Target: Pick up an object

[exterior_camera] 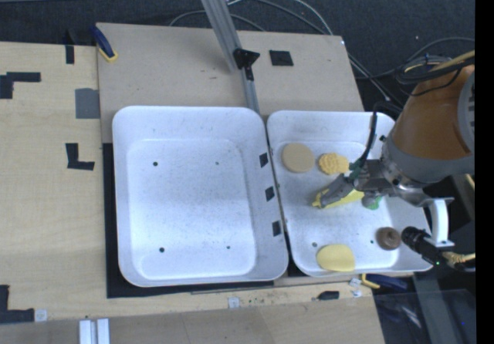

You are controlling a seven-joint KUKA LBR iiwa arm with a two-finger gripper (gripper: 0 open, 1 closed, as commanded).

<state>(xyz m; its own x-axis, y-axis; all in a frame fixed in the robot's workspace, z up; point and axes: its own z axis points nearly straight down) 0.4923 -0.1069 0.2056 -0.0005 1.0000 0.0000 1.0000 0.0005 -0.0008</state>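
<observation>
My gripper (337, 194) is low in the right bin (309, 123), reaching in from the right under the grey and orange arm. It sits directly on a long yellow banana-shaped piece (345, 199) lying near the bin's middle, partly hidden by the gripper. A tan round disc (297, 158) and a yellow bumpy round piece (333, 163) lie just behind it. A pale yellow oval (336, 258) rests by the front wall and a small brown round piece (388, 238) at the front right. A small green bit (372, 202) shows beside the wrist.
The left bin (123, 180) adjoins the right one along a shared middle rim. A grey metal pole (220, 15) slants down from the top to the back of the bins. Cables lie behind the bench at the upper right.
</observation>
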